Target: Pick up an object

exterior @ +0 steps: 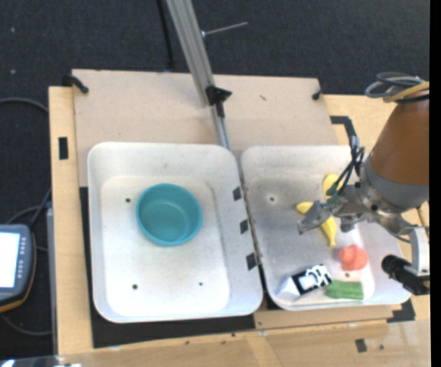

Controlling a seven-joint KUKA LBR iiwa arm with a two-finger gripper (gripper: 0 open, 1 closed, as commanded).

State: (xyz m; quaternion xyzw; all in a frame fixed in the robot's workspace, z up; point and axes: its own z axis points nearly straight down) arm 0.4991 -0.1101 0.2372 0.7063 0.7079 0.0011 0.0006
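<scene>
My arm (pixel 400 147) comes in over the right edge of the bench, its orange band above the right bin (pixel 281 167), and my gripper (pixel 317 219) hangs low over the middle of that bin. I cannot tell how it is set, and I see nothing clearly caught in it. Yellow pieces (pixel 329 228) lie right at its tip: one just past it toward the bin's far edge, one small piece at its left, and one longer piece running from under it toward the near edge; whether the gripper touches any of them I cannot tell. Nearer the bin's front right corner sits a red-orange object (pixel 352 258), and along the front edge lie a green object (pixel 345 290) and, just to its left, a black-and-white object (pixel 309 280), the two close together. The left bin (pixel 113 167) holds a teal bowl (pixel 169 214), upright, left of its centre and well apart from my gripper.
</scene>
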